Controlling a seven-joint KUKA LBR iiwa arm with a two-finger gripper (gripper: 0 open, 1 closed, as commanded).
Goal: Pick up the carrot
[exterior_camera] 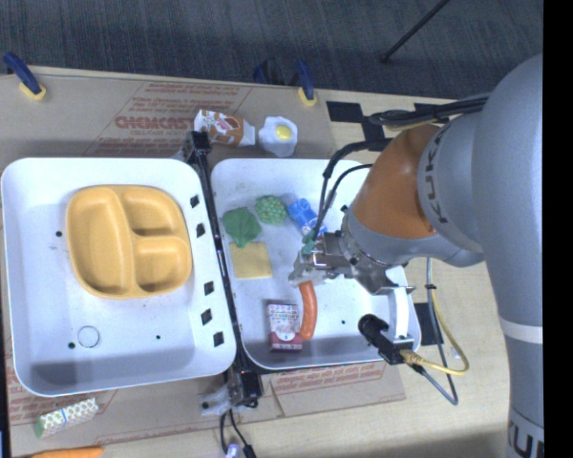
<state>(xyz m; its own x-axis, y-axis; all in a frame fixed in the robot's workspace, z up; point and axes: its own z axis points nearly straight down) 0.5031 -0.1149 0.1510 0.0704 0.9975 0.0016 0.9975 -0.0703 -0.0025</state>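
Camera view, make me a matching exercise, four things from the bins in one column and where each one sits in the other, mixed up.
Things:
1. yellow divided tray
2. carrot
3. small carton
4. broccoli piece

Places:
A. right bin, touching the carrot's left side
B. left bin
C. right bin, just under the gripper
D. right bin, upper left part, above a yellow slice

Pairs: 1-B, 2-C, 3-A, 4-D

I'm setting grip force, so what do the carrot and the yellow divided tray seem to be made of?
The carrot looks like moulded plastic, a toy: even orange, smooth, with a slight sheen. The yellow divided tray in the left bin also looks like plastic, matte to satin, with soft rounded compartment edges and uniform colour. Hardness can't be judged from here.
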